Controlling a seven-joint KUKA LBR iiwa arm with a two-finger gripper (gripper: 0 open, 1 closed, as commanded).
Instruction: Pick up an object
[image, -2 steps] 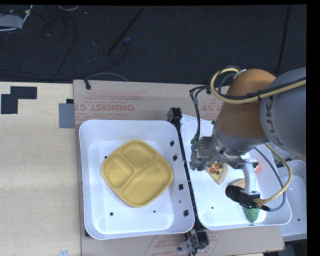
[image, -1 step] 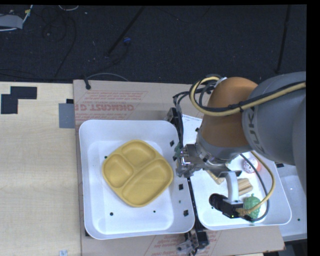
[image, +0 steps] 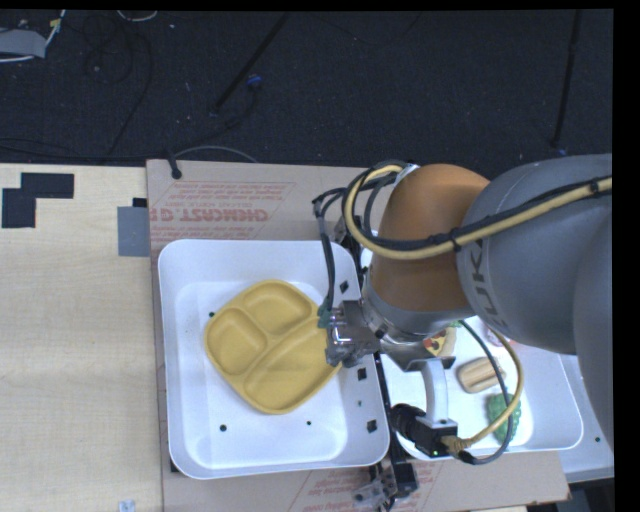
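yellow divided plate (image: 268, 343) lies in left bin (image: 190, 300), gripper (image: 340, 345) at its edge.

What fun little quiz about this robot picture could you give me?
1. True or false: the yellow plastic divided tray lies in the left white bin.
2. How many compartments does that tray have? A) one B) three C) six
3. Fill in the blank: the green object and the tan block lie in the ____ white bin.

Key: 1 true; 2 B; 3 right. Hint: the gripper sits at the tray's right edge, near the wall between the bins.
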